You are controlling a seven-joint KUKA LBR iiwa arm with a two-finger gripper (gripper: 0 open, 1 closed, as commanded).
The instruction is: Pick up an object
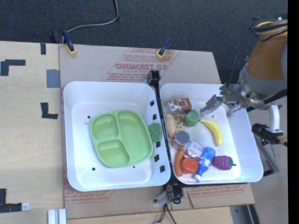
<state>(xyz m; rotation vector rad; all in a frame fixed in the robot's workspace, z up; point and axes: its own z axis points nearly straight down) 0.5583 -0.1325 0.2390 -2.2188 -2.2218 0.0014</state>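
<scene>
- two white bins are seen side by side on a brown cardboard sheet (135,64), with a black strip (158,120) between them.
- the left bin (74,139) is taken up by a green tray (121,138) with three parts. a small green thing (155,131) is tucked at the tray's right edge, next to the black strip. what it is cannot be told.
- the right bin (247,148) is packed with toys along its left side. a brown box (179,106) is seen at the top, with a green ball (191,118) just below it and a pale potato shape (170,124) to the left.
- a yellow banana (214,131) lies alone near the middle of the bin.
- lower down, a grey round lid (181,137), an orange carrot (179,160), a red tomato (189,164), a blue bottle (204,160) and purple grapes (223,162) are crowded close. some are touching and partly covered by each other.
- the gripper (219,103) is held over the top of the right bin, above the banana and to the right of the green ball. nothing is seen between its fingers, which look spread apart.
- the arm (266,64) is cut off at the right.
- two yellow clamps (70,46) are fixed at the cardboard's top edge, and a thin cable (112,13) runs over the dark floor.
</scene>
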